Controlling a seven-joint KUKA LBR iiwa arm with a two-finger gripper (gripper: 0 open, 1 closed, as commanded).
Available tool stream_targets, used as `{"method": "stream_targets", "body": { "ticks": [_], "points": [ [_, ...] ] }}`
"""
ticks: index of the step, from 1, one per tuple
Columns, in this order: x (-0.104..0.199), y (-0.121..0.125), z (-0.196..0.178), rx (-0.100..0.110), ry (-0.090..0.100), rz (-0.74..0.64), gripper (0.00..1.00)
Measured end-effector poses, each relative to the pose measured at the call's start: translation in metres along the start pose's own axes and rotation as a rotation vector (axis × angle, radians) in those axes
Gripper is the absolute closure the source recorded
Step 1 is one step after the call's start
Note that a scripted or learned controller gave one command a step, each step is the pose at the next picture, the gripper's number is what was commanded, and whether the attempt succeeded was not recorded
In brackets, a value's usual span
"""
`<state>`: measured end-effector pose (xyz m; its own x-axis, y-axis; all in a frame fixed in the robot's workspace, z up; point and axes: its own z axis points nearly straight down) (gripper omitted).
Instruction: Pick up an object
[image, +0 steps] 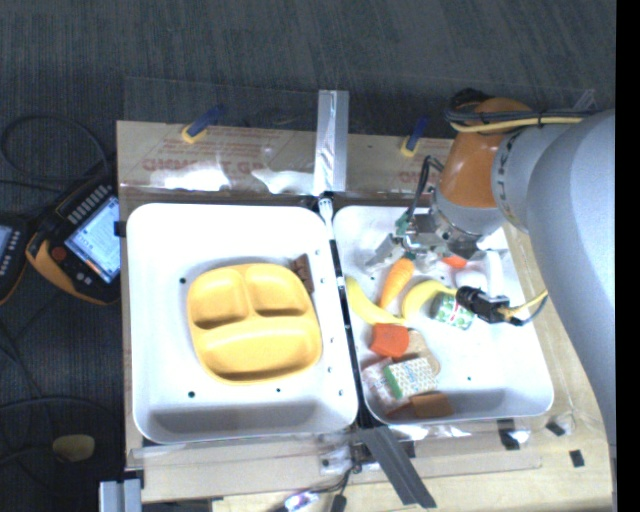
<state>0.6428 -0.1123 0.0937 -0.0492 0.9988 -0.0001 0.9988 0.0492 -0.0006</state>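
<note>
Jaws (412, 236) hang low at the far side of the right bin (520, 395); whether they are released or clenched cannot be told. Nearest target, an orange carrot (396, 283), lies just near-left of them, long axis running near-left to far-right.

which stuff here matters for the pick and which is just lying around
For the job:
claw over the right bin
carrot
banana
small can
wrapped packet

Lying about:
yellow divided tray in the left bin
handheld pendant on the floor
blue clamps
</note>
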Motion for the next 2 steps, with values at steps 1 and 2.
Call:
{"method": "stream_targets", "body": {
  "ticks": [1,2],
  "points": [
    [0.001,0.0,-0.008,0.001,0.001,-0.001,1.0],
    [0.063,0.029,-0.148,0.001,-0.003,0.098,1.0]
  ]
}}
